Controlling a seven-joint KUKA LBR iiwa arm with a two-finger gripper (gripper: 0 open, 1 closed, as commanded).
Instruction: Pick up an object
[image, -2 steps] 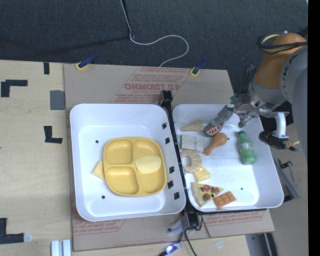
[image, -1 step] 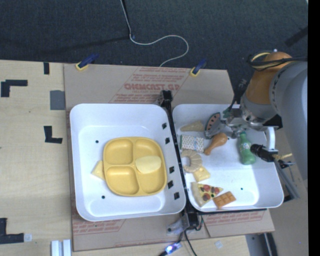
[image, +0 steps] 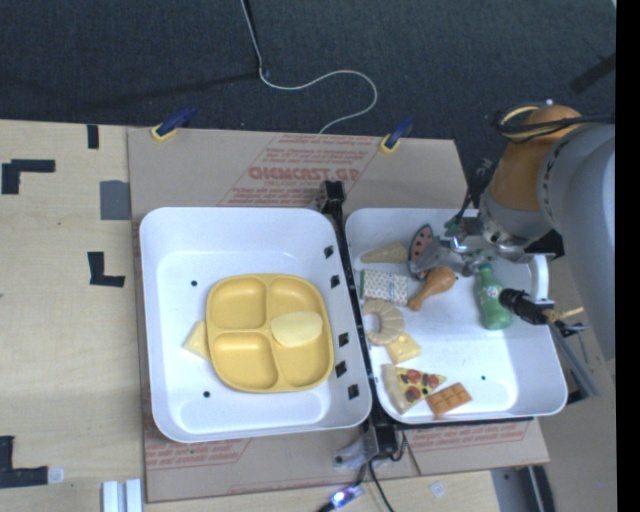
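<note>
Lying diagonally, drumstick (image: 435, 287) points its thick end upper-right.

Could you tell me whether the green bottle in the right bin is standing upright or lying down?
Lying down: the green bottle rests lengthwise on the floor of the right bin, beside the end effector.
</note>
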